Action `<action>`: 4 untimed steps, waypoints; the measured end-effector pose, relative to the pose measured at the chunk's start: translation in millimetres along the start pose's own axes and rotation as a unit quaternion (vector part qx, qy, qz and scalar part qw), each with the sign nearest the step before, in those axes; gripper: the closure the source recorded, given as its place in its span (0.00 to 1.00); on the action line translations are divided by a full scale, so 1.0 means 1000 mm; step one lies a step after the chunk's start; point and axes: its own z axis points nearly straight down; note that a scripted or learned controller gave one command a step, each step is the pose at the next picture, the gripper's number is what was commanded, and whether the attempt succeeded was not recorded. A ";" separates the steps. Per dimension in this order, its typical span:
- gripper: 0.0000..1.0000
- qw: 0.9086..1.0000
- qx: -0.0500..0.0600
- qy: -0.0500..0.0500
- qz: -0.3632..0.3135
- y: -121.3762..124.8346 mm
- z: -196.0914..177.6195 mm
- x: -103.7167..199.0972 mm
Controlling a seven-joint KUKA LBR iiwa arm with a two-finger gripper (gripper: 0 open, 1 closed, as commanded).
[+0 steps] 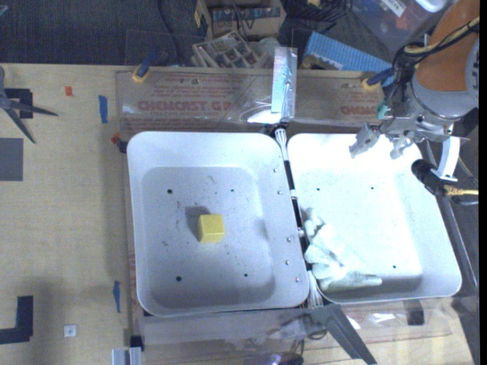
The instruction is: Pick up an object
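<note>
A small yellow cube-shaped block (211,227) lies on the floor of the left shallow white plastic bin (152,158), a little left of that bin's middle, alone and flat on one face. In the right shallow white plastic bin (434,234), a crumpled white cloth (329,255) sits against the near left corner, close to the divide between the two bins. The bins stand side by side, edges touching, on a pale wooden surface (61,226) that carries bits of blue tape and a black bracket at its left edge. Behind the bins runs a clear plastic barrier with red lettering, and beyond it a dark floor cluttered with cardboard boxes, cables and a blue tray. The gripper (378,141) hangs over the far edge of the right bin, its two fingers spread apart with nothing between them, well apart from the yellow block, which lies in the other bin.
</note>
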 end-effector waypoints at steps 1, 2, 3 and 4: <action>0.00 0.998 -0.004 -0.001 -0.061 -0.018 0.115 0.047; 1.00 0.998 -0.008 -0.001 -0.058 -0.017 0.103 0.045; 1.00 0.946 -0.001 0.000 0.323 -0.064 0.019 0.096; 1.00 0.908 0.003 0.000 0.419 -0.119 -0.001 0.122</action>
